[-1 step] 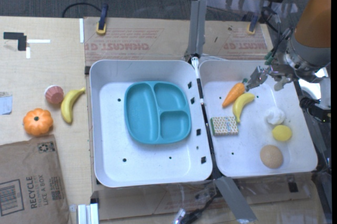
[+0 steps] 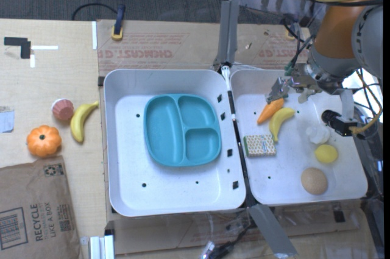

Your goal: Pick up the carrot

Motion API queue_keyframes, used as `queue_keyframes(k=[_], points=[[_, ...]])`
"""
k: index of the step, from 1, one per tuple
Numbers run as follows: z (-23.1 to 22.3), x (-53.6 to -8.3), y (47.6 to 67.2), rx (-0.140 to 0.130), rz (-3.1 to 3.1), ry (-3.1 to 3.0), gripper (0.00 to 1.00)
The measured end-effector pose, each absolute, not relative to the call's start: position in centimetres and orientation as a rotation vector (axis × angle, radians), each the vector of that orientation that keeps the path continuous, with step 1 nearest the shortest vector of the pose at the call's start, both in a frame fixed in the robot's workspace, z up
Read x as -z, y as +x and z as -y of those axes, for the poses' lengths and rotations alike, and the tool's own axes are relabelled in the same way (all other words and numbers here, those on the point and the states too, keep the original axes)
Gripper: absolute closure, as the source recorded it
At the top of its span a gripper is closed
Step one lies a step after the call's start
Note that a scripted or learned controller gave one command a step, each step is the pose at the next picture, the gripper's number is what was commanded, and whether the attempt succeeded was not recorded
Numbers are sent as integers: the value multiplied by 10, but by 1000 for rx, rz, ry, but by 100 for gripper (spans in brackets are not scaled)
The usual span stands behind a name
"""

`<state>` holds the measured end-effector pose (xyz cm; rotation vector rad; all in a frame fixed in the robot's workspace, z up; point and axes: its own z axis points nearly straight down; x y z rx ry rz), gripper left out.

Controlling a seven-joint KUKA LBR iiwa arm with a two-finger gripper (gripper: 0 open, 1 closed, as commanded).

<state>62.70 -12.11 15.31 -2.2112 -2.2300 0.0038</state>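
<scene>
The orange carrot (image 2: 270,111) lies in the right bin (image 2: 286,191), tilted, with its thick end up toward the back right. My gripper (image 2: 278,91) hangs just above that upper end, at the back of the bin; the arm reaches in from the right. From this angle I cannot make out whether the gripper touches the carrot. A yellow banana (image 2: 281,122) lies against the carrot's right side.
The right bin also holds a speckled sponge block (image 2: 259,145), a white lump (image 2: 318,134), a lemon (image 2: 326,154) and a brown egg (image 2: 314,181). A teal divided plate (image 2: 183,130) sits in the left bin (image 2: 122,191). On the bench at left lie a banana (image 2: 82,120), a small pumpkin (image 2: 44,141) and a pink cupcake (image 2: 63,109).
</scene>
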Motion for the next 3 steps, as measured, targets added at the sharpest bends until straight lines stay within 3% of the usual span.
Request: queue_keyframes(k=[1, 2, 3], points=[[127, -92, 634, -1, 2538, -1852, 0], [129, -103, 635, 1, 2537, -1859, 100], [37, -192, 582, -2, 2476, -1933, 100]])
